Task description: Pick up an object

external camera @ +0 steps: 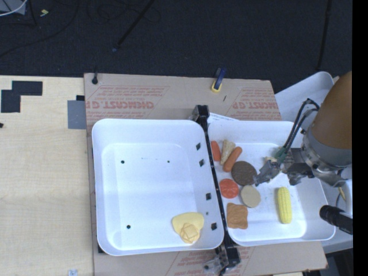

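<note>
Now | gripper (265, 174) low over right bin (310, 230), jaws slightly parted, nothing between them | brown disc (244, 172) touching fingertip side, corn cob (283, 204) just behind | you judge both light, rigid, slick plastic | pinch the cob across its middle.

Light wood bench (40, 165) bears cardboard sheet (172, 99); two white bins (106, 171) (299, 226) side by side on cardboard.
</note>
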`<state>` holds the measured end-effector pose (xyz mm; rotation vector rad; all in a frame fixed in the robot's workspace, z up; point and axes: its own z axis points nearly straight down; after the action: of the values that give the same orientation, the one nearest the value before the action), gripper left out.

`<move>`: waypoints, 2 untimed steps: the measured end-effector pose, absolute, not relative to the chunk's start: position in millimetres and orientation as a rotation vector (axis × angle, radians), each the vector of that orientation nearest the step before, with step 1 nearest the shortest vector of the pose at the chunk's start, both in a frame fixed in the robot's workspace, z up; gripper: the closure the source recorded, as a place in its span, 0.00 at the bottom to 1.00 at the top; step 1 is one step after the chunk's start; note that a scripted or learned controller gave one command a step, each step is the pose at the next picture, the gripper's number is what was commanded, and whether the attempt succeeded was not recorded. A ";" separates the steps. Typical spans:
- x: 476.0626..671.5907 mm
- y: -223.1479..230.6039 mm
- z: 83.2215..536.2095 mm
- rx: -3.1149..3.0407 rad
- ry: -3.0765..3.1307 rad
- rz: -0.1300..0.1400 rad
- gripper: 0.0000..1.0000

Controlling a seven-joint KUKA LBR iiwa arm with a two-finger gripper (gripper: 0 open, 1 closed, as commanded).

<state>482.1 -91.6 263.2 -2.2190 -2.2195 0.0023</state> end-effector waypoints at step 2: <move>562.1 -93.7 86.2 -2.228 -2.222 -0.002 0.00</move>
<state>562.1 -93.7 86.2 -2.2277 -2.2225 -0.0021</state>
